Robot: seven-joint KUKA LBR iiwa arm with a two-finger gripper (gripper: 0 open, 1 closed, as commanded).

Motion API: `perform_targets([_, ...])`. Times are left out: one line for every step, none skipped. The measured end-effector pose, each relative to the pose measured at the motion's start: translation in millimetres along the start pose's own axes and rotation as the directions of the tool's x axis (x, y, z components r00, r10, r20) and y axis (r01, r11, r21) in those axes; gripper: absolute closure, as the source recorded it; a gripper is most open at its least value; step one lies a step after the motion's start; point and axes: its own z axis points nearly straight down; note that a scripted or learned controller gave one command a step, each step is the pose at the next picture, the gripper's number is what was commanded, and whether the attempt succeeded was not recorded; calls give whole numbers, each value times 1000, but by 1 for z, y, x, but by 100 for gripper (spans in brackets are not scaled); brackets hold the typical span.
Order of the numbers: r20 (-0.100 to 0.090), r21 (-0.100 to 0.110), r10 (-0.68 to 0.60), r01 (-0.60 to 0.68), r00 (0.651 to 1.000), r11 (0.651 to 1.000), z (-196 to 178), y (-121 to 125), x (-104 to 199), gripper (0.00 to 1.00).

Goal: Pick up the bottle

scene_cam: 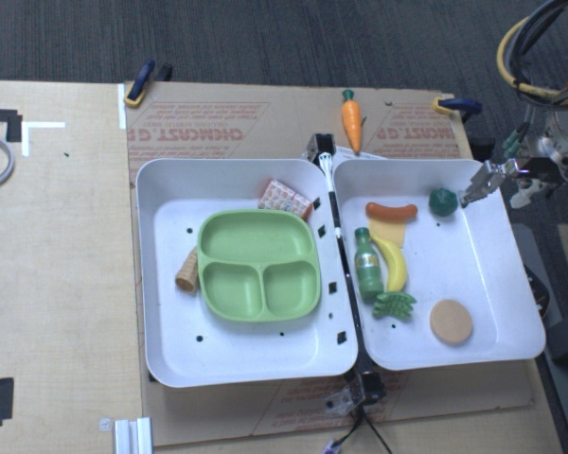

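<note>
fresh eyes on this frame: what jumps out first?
The big green divided plate in the middle of the left bin. Next, the cluster along the right bin's left side: the green bottle lying beside a banana, with a sausage above them. The gripper sits at that bin's upper right rim, well away from the bottle.

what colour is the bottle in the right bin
Green, with a paler label; the bottle shows in the camera view.

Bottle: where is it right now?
The green bottle lies in the right bin, near its left wall, beside the banana and below the sausage.
</note>
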Motion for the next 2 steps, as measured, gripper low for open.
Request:
perform_targets([1,-1,-2,2,1000,1000,-10,1,0,100])
perform_targets([0,2,188,-188,982,982,86,-55,155,100])
